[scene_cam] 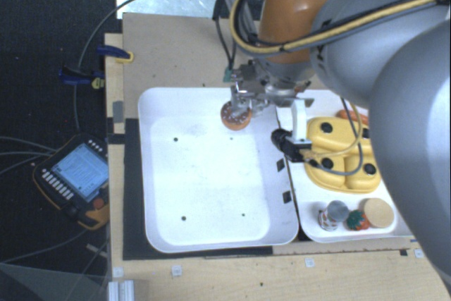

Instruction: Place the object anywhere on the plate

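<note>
While the gripper [239, 103] is hovering over the left bin [211, 229], a small brown object [235, 117] is sitting between its fingers, apparently grasped; next it is needing carrying to a plate.

Left bin [211, 222]: smooth white plastic, matt. Bench [176, 60]: bare brown board. Arm [394, 46]: glossy grey.

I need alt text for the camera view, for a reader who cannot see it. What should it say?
A grey robot arm with an orange band reaches from the right, its gripper right above a small round brown object at the far edge of the left white bin. The right bin holds a yellow plate and several small items.
</note>
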`<state>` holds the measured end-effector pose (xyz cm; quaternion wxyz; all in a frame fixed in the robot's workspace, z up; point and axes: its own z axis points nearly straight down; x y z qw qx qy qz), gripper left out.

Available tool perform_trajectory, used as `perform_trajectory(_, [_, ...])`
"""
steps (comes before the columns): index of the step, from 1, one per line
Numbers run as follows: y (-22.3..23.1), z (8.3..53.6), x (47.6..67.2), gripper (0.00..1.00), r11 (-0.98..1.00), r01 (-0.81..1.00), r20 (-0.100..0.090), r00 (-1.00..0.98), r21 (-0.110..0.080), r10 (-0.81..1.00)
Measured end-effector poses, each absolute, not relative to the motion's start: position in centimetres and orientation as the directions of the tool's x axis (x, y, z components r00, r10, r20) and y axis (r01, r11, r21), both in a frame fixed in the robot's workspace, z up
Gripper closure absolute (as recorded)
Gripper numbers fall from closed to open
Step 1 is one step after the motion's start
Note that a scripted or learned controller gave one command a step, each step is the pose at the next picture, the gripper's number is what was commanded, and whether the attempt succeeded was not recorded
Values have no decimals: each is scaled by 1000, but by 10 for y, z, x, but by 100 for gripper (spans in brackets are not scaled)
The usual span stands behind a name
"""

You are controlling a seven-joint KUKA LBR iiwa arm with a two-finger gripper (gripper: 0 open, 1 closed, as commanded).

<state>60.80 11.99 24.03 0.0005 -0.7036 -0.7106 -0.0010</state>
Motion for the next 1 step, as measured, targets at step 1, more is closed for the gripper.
perform_trajectory(1, [167, 217, 602, 100, 9, 1000, 1, -9, 0, 1000])
